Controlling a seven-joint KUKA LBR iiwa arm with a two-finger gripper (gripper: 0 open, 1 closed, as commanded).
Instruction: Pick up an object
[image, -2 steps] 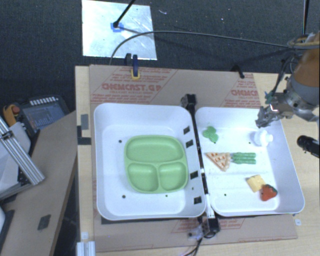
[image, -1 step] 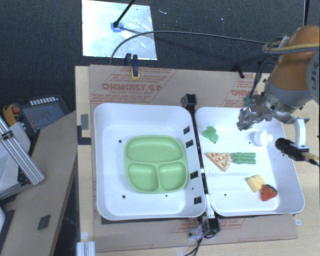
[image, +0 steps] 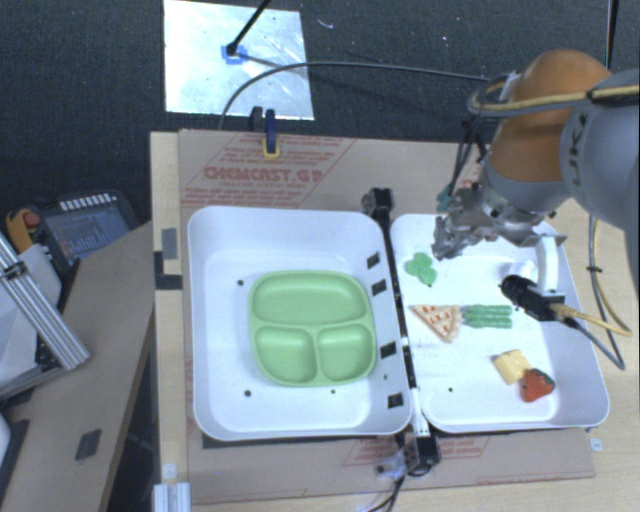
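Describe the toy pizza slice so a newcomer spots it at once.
Go to the bin on the view's right. Near its left wall, beside the green beans, lies the pizza slice. It alone is a flat orange triangle with red spots.

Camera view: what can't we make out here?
- Gripper: dark and blurred in the camera view. Whether it grips anything cannot be told.
- Right bin: its far right corner is hidden by the arm, which is itself cut off by the right edge.
- Small green item: too small and blurred to identify.
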